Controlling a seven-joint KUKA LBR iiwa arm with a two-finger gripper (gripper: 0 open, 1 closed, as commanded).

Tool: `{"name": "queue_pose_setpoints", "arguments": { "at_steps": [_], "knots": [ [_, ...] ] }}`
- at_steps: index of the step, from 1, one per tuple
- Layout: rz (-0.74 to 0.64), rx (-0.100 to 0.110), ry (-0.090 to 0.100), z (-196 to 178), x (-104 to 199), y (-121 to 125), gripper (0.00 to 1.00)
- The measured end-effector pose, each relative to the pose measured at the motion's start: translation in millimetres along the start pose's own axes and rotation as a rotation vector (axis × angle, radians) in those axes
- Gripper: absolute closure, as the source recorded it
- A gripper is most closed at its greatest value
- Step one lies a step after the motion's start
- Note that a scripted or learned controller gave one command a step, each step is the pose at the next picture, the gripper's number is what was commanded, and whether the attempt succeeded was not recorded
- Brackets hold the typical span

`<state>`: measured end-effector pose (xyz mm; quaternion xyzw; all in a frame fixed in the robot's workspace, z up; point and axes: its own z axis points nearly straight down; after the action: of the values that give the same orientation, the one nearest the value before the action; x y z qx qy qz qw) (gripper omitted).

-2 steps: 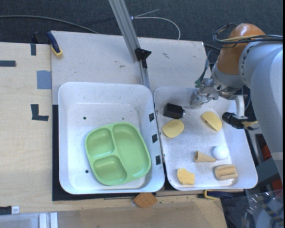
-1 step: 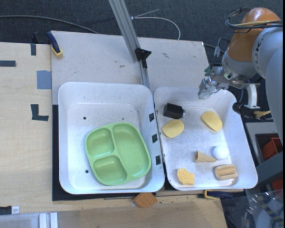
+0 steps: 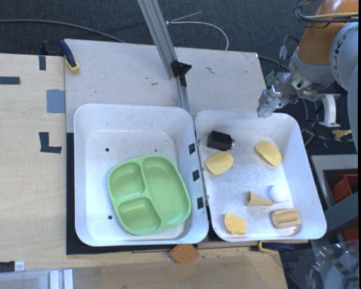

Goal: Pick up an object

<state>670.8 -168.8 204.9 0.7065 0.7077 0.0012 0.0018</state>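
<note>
A green plastic divided plate with three compartments lies in the left bin. The right bin holds a black block, rounded yellow pieces, a cone and a tan roll. The gripper hangs over its far rim.

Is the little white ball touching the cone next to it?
Touching. In the camera view the white ball sits right against the wide end of the cone, with no bin floor showing between them.
</note>
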Motion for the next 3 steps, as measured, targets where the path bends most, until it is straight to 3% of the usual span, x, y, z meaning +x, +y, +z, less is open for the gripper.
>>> {"name": "queue_pose_setpoints", "arguments": {
  "at_steps": [1, 3],
  "knots": [
    [-0.001, -0.001, 0.000, -56, 7, 10, 1.00],
    [-0.003, 0.008, 0.002, -52, 102, -22, 1.00]
  ]
}}
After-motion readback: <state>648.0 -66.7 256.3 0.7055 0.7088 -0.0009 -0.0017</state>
